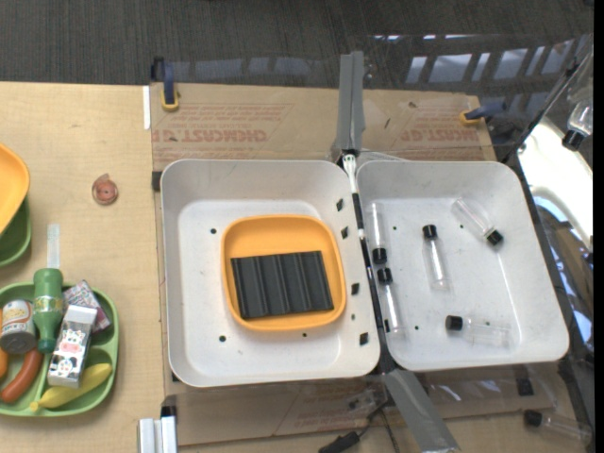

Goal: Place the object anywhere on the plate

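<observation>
While the orange plate (283, 243) holds a ribbed black slab (283, 284), clear vials (434, 256) lie scattered

Wooden bench (85, 130), cardboard sheet (283, 121) across its far side. Two white bins (189, 281) (528, 281) side by side, touching. At left: green tray (99, 385), orange dish (11, 192), small pink disc (105, 191).

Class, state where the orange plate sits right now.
The orange plate lies in the middle of the left white bin, with a dark ridged block resting on it; the right bin beside it holds clear vials.
</observation>
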`<control>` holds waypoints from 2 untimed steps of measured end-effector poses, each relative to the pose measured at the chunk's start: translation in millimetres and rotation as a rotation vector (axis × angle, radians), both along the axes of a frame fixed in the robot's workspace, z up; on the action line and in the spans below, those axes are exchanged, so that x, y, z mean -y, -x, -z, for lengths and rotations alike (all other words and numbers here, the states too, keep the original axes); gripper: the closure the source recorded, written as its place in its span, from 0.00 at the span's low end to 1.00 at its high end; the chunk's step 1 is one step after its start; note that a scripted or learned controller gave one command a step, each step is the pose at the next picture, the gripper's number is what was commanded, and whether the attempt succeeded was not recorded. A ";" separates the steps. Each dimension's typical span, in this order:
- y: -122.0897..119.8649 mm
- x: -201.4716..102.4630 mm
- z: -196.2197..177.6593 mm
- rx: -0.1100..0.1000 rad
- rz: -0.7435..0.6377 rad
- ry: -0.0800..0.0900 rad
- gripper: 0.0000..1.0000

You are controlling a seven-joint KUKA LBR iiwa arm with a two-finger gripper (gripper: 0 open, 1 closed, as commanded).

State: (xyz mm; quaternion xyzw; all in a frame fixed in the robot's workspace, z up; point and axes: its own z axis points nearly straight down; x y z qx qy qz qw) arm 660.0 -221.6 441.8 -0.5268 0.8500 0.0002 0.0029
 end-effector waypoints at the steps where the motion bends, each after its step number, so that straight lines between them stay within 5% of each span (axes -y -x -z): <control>1: 0.0 -0.2 0.3 0.000 -0.240 0.001 1.00; 2: 0.1 -0.4 0.6 0.001 -0.632 0.001 1.00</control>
